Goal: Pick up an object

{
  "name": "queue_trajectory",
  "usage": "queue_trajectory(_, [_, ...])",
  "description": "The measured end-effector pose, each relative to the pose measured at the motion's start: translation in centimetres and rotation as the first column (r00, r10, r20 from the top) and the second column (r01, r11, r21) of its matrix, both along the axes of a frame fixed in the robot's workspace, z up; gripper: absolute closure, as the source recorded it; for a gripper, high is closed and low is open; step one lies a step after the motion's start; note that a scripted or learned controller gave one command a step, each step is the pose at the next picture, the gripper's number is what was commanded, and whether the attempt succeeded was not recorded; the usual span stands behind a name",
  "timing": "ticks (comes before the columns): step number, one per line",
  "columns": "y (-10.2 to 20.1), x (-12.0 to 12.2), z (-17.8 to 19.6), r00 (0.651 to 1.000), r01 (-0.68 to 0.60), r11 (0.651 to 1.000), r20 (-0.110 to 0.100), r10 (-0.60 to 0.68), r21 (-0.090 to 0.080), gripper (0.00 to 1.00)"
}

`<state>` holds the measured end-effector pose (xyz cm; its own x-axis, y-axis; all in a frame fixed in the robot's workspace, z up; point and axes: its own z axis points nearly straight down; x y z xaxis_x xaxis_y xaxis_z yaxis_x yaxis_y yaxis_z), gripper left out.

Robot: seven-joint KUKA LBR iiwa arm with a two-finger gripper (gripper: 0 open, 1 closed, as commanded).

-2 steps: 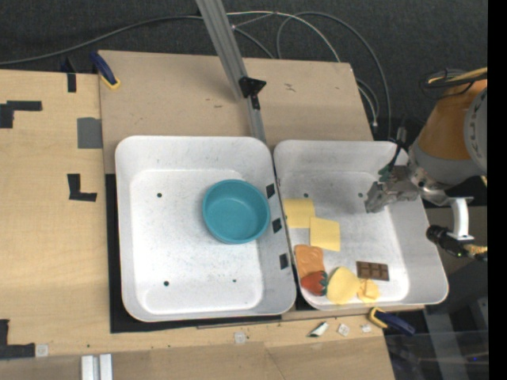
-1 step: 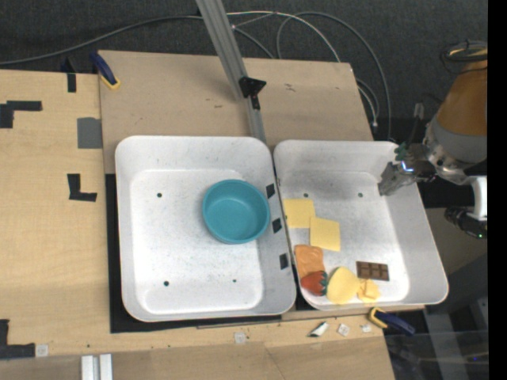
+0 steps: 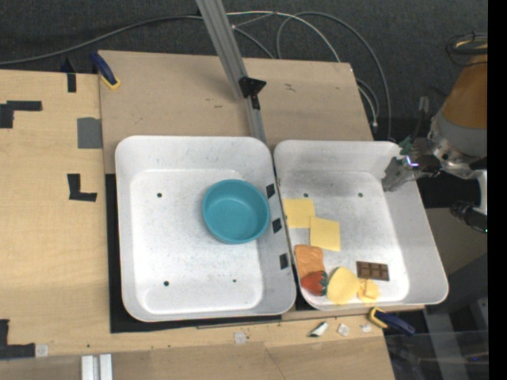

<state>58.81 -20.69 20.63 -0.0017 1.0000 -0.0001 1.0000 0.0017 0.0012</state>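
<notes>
The right bin (image 3: 412, 236) holds two pale yellow flat squares (image 3: 299, 212) (image 3: 325, 233), an orange piece (image 3: 309, 256), a red piece (image 3: 314, 283), a yellow lumpy toy (image 3: 343, 285) and a brown chocolate bar (image 3: 372, 271), all in its near left part. A blue bowl (image 3: 235, 210) sits in the left bin (image 3: 142, 236). My gripper (image 3: 396, 172) hangs at the right bin's far right rim, well away from the objects. Nothing shows between its fingers.
A grey metal pole (image 3: 226, 46) slants down to the gap between the bins. Cables (image 3: 317, 30) loop behind the bench. Blue-and-yellow clamps (image 3: 104, 70) (image 3: 390, 321) grip the board's far left corner and near right edge.
</notes>
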Motion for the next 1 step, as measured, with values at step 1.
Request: queue_trajectory(1, [5.59,-0.69,1.27,1.000,-0.005,1.000,-0.002,0.005,0.003,1.00])
